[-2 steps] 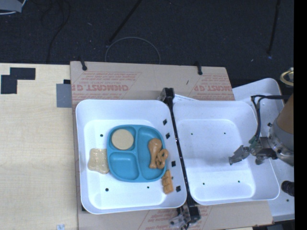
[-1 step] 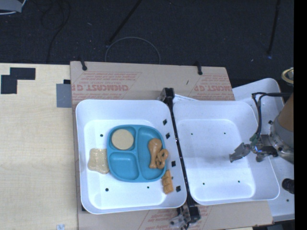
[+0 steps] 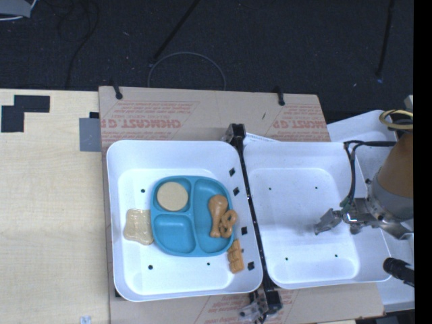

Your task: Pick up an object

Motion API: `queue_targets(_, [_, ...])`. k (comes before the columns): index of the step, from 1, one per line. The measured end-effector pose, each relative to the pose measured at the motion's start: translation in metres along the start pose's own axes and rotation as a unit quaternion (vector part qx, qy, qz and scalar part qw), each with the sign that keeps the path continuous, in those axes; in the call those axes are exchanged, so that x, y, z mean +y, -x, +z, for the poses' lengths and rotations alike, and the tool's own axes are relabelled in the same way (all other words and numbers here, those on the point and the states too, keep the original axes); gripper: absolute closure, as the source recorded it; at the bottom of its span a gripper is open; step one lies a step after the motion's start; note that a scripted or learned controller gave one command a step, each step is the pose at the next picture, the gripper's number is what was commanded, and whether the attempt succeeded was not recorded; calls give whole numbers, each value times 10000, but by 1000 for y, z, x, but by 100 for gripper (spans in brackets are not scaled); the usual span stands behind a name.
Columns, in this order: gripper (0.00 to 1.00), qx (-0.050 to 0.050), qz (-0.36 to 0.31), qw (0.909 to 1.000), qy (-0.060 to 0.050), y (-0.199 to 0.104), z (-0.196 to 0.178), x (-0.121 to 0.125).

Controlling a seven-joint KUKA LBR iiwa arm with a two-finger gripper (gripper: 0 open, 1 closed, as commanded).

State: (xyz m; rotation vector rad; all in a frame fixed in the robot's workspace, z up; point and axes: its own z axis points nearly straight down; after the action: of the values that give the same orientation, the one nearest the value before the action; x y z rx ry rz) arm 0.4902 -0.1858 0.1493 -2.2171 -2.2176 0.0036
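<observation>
Bins sat side by side on the bench, the left bin holding every loose item and the right bin holding the arm's tool. Inside the left bin a blue divided tray lay at the centre. A round tan disc filled the tray's 11 o'clock compartment. A brown bone-shaped piece stood lengthwise in the 3 o'clock compartment, with a pretzel-like twist touching it on the side toward 4 o'clock. The compartment at 6 o'clock showed bare blue. A pale, flat biscuit-shaped piece lay on the bin floor against the tray's edge at 9 o'clock. A small orange-brown block rested on the floor just off the tray's corner at 5 o'clock.

The gripper hung over the right bin at about 3 o'clock from that bin's centre, pointing toward 9 o'clock, well apart from every object. Its tips appeared slightly spread, with nothing between them. The grey arm entered from 3 o'clock.
</observation>
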Motion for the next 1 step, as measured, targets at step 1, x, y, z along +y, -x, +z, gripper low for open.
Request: queue_targets(1, [0, 4, 1, 10000, -5, -3, 48, -9])
